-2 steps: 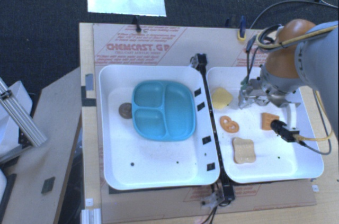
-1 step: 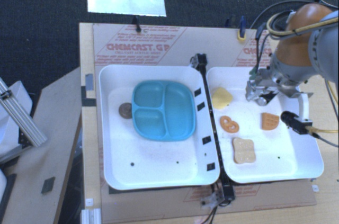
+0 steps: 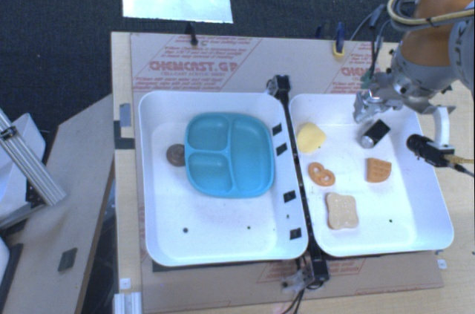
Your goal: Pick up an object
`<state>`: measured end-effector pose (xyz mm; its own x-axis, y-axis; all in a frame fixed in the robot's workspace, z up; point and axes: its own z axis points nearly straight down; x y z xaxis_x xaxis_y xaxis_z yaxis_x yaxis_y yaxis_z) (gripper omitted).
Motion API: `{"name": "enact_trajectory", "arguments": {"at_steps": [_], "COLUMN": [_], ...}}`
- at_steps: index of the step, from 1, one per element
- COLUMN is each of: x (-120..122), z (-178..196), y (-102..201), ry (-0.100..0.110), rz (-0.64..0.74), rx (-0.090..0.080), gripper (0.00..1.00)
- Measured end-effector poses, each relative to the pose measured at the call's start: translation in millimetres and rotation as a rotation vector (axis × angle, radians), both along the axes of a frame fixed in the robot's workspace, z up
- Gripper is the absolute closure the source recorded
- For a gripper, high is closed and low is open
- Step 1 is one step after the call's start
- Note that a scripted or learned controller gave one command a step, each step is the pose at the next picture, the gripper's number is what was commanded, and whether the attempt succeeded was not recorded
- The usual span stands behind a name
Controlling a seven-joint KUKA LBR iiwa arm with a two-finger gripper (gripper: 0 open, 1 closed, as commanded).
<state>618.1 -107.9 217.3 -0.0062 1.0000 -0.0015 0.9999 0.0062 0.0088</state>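
Observation:
My gripper (image 3: 369, 121) hangs over the far part of the right bin (image 3: 438, 227), reaching in from the right. Below it lie several toy foods on the bin floor. A yellow lump (image 3: 311, 136) sits at the left, close to the divider. A small pretzel (image 3: 321, 174) lies in front of the lump. An orange waffle piece (image 3: 378, 170) rests just in front of the gripper. A slice of toast (image 3: 342, 211) is nearest the front edge. A dark block-like part (image 3: 375, 133) shows at the gripper's tip, and I cannot tell whether it belongs to the gripper.
The left bin (image 3: 159, 231) bears a blue divided plate (image 3: 226, 154), with a small brown round thing (image 3: 176, 154) beside its left edge. A black part of the arm (image 3: 423, 148) overhangs the right bin's right side. Cables trail behind the bins.

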Motion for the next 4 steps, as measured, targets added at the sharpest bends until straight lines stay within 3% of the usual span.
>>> {"name": "enact_trajectory", "arguments": {"at_steps": [1,4], "x": [1.6,-6.6], "z": [54.7,50.2], "y": [-0.2,165.1], "ry": [0.001,0.008], "rz": [0.000,0.005], "rx": [0.000,0.004], "gripper": [1.00,1.00]}}
